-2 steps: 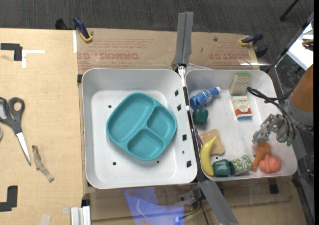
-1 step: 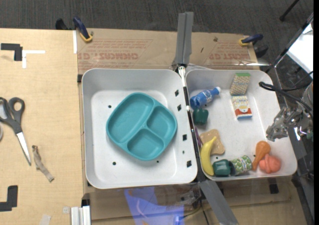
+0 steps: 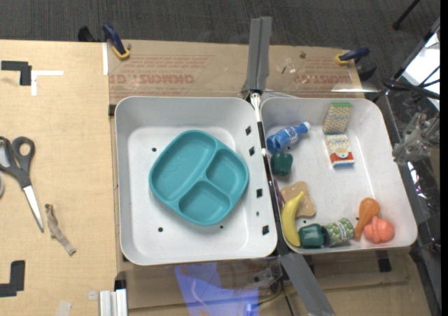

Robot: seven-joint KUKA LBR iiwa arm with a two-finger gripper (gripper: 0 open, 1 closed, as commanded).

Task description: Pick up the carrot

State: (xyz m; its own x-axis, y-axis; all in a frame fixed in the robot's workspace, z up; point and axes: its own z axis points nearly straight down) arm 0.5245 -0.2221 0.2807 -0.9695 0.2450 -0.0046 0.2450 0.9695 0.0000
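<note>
The carrot (image 3: 365, 214) lies in the near right corner of the right bin (image 3: 389, 167), leaning against a peach-coloured toy fruit (image 3: 381, 230), while my gripper (image 3: 413, 138) is a blurred grey shape beyond that bin's right rim, and I cannot tell whether it is apart or together.

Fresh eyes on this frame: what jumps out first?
The teal divided plate dominates, sitting alone in the left bin. The right bin holds the clutter: a blue bottle near the divider, a banana by the front left, and the orange carrot at the front right, touching a pink-orange toy. Scissors lie on the bench far left.
</note>
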